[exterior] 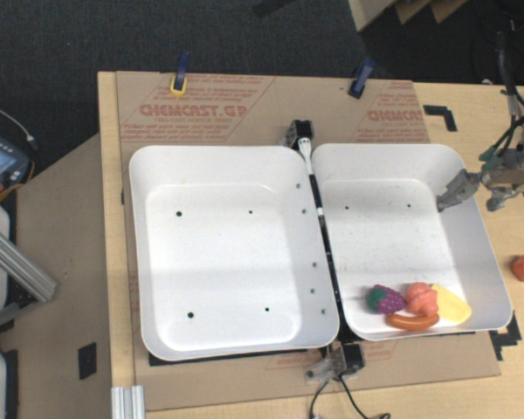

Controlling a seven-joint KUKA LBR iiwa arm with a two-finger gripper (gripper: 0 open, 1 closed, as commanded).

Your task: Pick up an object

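A small pile of toy food lies in the front right corner of the right bin (393, 195): purple grapes (386, 299), a red-orange lumpy piece (423, 298), a yellow piece (454, 306) and an orange sausage-shaped piece (412, 321). My gripper (467, 203) hangs over the bin's right rim near the back, well behind the pile. Its two grey fingers are spread apart, open, with nothing between them.
The left bin (218, 243) lies beside the right one, with a black hinge strip (319, 225) between them. A small red-orange object (522, 267) rests on the cardboard outside the right bin. Blue clamps (361, 77) hold the board's far edge.
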